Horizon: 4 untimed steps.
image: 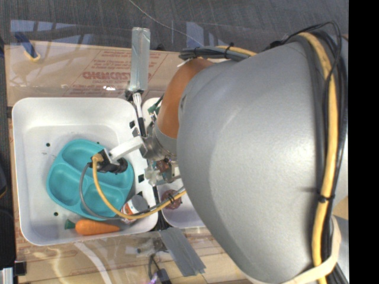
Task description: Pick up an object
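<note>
A teal divided plate (71,179) lies in the left bin (35,129). An orange carrot (98,228) with a green end rests along that bin's front wall. Next to it, at the front right corner, is a small white and black object (134,205) that I cannot identify. My gripper (159,171) hangs low over the wall between the two bins, just right of the plate. Nothing shows between its tips.
The arm's big grey body (260,158) hides nearly all of the right bin (177,219). A strip of grey tape (140,58) lies on the cardboard behind the bins, and another piece (180,250) lies in front.
</note>
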Each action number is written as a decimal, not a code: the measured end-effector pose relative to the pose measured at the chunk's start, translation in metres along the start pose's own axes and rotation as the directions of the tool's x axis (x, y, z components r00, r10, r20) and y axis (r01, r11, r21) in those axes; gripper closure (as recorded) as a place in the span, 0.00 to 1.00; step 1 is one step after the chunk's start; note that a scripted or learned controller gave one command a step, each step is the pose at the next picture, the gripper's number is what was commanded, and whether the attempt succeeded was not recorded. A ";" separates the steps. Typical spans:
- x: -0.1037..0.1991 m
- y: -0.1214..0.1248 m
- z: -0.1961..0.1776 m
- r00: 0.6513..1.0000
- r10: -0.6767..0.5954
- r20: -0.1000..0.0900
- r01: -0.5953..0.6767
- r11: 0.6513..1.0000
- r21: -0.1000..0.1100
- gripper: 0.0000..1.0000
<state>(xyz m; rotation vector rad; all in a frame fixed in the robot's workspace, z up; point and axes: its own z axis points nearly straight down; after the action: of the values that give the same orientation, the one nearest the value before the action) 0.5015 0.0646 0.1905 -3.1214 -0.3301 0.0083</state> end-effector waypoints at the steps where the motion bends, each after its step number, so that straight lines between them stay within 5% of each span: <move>1: 0.001 0.002 -0.010 1.000 -0.003 -0.001 0.003 1.000 -0.002 1.00; 2: -0.016 -0.049 0.010 1.000 -0.001 0.001 0.001 1.000 0.000 1.00; 4: -0.014 -0.048 -0.009 1.000 -0.011 -0.003 0.011 1.000 -0.002 1.00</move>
<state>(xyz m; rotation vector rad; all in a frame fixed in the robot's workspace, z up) 0.4782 0.1082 0.1996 -3.1217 -0.3468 0.0037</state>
